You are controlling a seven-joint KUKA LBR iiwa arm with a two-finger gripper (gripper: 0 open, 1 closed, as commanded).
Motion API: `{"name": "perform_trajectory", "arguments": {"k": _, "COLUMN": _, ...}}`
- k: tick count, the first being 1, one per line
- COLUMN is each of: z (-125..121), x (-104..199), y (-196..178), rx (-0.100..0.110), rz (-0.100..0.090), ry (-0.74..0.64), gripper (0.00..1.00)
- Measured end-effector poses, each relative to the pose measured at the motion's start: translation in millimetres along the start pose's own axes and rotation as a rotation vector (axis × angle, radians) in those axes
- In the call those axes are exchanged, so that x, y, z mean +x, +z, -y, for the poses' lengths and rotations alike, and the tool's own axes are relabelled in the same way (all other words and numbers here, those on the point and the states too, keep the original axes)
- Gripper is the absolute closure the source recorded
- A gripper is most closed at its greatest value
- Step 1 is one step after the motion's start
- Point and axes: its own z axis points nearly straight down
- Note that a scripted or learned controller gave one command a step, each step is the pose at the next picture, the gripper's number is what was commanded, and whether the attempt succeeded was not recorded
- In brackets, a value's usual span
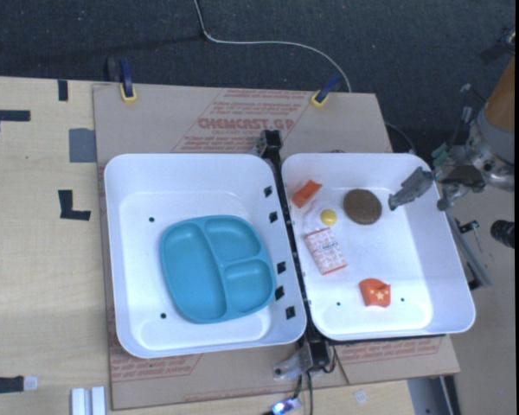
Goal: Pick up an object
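Left bin (121,232): blue tray (216,266), not target. Cardboard (242,124) lettering, partly legible: "CHEMCAST GP".
Right bin (432,258): orange piece (305,192), yellow ball (328,217), labelled packet (325,251) (print unreadable), brown disc (362,206), red item (375,292).
Gripper (426,190) at right rim; fingers apart, empty.
Advice: descend centred over disc, nearest; straddle, then close.

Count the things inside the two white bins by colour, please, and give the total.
Blue: 1, divided plate
Orange-red: 2, upper piece, lower piece
Brown: 1, round disc
Yellow: 1, small ball
White and red: 1, printed packet
Total: 6
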Motion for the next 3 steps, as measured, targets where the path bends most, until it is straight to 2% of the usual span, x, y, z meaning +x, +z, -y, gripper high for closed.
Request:
{"name": "perform_trajectory", "arguments": {"k": 1, "z": -2, "x": 0, "y": -6, "rx": -0.010, "rz": 0.002, "ry": -0.003, "gripper": 0.00}}
{"name": "perform_trajectory", "arguments": {"k": 3, "z": 10, "x": -5, "y": 106, "rx": -0.005, "rz": 0.002, "ry": -0.002, "gripper": 0.00}}
